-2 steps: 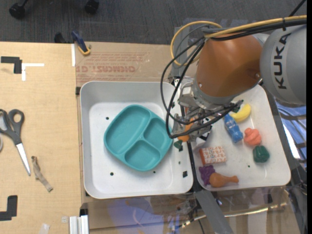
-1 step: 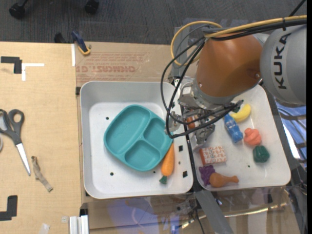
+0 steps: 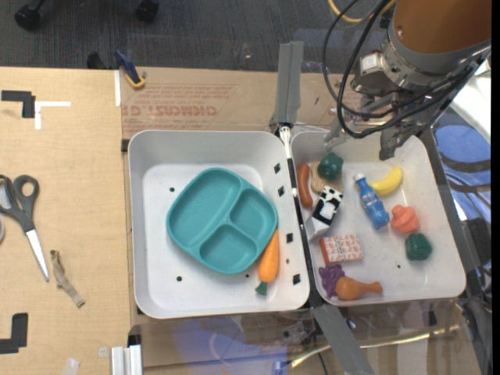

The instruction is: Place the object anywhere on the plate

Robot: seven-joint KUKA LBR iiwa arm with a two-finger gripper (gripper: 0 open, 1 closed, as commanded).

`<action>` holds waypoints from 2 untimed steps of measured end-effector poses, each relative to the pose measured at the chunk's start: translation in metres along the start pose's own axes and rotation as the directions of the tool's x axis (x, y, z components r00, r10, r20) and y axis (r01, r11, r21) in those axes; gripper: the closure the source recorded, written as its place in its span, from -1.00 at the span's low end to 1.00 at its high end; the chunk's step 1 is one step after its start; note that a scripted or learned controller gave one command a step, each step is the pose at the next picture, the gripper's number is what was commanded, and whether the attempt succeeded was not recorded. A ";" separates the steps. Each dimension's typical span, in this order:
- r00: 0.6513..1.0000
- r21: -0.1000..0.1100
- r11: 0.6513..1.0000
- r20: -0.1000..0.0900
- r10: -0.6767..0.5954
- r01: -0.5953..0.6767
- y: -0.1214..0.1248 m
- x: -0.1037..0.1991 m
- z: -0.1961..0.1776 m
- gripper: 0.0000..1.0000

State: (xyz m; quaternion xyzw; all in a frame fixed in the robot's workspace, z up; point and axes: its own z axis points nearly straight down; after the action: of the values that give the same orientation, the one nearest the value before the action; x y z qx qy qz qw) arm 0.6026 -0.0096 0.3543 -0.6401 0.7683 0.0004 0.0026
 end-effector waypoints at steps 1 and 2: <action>0.920 -0.001 0.920 0.001 -0.393 0.393 -0.025 0.012 -0.137 -1.00; 0.691 -0.001 0.691 0.004 -0.723 0.723 -0.064 0.058 -0.136 -1.00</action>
State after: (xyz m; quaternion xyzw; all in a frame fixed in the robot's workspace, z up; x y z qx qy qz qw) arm 0.6543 -0.0791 0.4899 -0.8906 0.4549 0.0013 0.0029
